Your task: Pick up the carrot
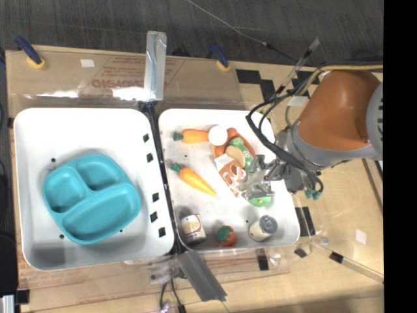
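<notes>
An orange carrot (194, 180) with a green stem end lies slanted in the left half of the right bin (195, 119). A second, shorter orange carrot-like piece (193, 136) lies near the bin's back wall. My gripper (258, 180) hangs low over the right side of that bin, above the lower edge of a printed snack packet (233, 163) and next to a green object (261, 200). It is about a hand's width to the right of the slanted carrot and apart from it. Nothing orange shows at the gripper.
A white ball (217, 135) touches the short orange piece. Along the right bin's front stand a small can (191, 227), a red fruit (226, 235) and a round jar (264, 226). A teal divided plate (91, 196) lies in the left bin (39, 122).
</notes>
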{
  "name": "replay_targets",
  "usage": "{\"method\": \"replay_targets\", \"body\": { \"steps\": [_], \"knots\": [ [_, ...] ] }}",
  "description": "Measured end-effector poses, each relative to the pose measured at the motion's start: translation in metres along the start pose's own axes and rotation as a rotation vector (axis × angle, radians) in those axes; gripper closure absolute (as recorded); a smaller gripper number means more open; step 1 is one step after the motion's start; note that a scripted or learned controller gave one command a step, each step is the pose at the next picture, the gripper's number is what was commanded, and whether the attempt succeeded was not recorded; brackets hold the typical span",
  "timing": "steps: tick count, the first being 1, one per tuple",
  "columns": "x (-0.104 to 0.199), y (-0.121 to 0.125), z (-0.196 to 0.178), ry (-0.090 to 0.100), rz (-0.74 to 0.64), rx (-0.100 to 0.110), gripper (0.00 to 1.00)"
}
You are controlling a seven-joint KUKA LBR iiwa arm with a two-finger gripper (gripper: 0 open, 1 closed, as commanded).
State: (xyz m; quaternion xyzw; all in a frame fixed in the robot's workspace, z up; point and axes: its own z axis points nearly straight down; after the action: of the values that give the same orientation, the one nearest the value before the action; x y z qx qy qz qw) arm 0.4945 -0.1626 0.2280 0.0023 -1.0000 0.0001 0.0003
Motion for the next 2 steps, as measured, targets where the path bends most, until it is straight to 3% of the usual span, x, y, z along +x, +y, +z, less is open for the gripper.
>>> {"method": "replay_targets", "body": {
  "steps": [1,2],
  "knots": [
    [-0.017,0.062,0.118,0.001,-0.336,-0.002,0.0],
    [-0.03,0.068,0.136,-0.004,-0.428,0.0,0.0]
  ]
}}
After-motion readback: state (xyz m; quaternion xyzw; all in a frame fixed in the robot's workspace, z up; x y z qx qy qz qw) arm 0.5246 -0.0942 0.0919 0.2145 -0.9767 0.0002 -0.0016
